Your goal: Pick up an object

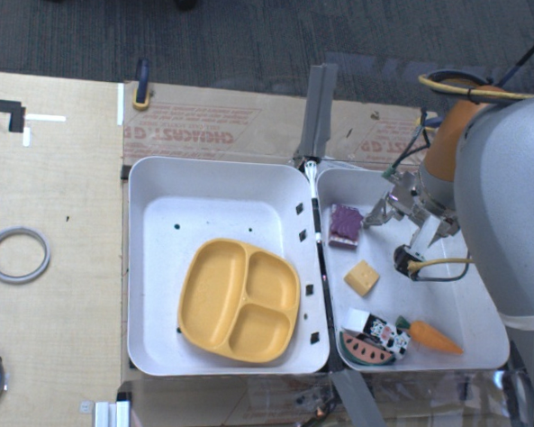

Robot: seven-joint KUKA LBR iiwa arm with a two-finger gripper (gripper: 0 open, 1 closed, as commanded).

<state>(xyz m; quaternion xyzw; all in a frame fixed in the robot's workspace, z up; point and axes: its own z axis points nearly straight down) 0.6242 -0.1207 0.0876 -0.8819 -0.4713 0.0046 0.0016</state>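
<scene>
Pale wooden counter (53, 177) bearing two white bins. Left bin (148, 246): yellow divided plate (240, 300). Right bin (477, 311), right of frame: purple block (345, 224), cheese wedge (362, 278), watermelon slice (367, 350), carrot (434, 337). Gripper (406, 233) hovering over upper right bin, fingers (377, 213) spread, pinching nothing.

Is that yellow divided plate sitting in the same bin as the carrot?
No, the yellow plate lies in the left bin, while the carrot lies in the right bin.
</scene>
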